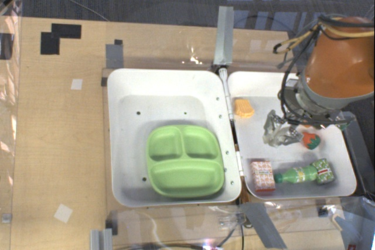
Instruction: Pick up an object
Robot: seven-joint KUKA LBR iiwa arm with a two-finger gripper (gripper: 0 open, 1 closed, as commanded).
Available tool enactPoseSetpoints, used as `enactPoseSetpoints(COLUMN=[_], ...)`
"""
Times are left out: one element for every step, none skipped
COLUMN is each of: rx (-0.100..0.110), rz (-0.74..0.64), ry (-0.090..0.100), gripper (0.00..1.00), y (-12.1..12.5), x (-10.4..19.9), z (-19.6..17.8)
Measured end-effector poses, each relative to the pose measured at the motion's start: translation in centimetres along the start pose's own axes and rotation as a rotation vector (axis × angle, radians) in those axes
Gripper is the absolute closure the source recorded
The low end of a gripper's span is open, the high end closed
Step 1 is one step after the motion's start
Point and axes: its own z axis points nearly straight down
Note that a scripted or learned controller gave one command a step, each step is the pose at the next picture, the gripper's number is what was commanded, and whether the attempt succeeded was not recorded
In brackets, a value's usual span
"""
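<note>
From above, the gripper hangs low over the right bin, and whether it is wide, narrow or holding anything cannot be told. Near it lie an orange piece, a small red-and-green item, a green bottle and a small carton. The left bin holds 1 green divided tray.

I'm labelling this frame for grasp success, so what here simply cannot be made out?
- Gripper in the camera view: fingers blur into a grey tangle, so open or shut cannot be told.
- Small red and green object: partly behind the arm's wrist, too small to identify.
- Red box and green bottle: labels too small to read.
- Right bin: the arm covers its far right corner.
</note>
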Motion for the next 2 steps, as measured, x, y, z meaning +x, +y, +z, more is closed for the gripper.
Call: enactPoseSetpoints(rx=[-0.004,-0.007], rz=[-0.393,-0.843], ry=[0.002,0.003], gripper=[1.0,1.0], y=[0.1,-0.8], x=[0.9,5.4], z=[3.6,6.5])
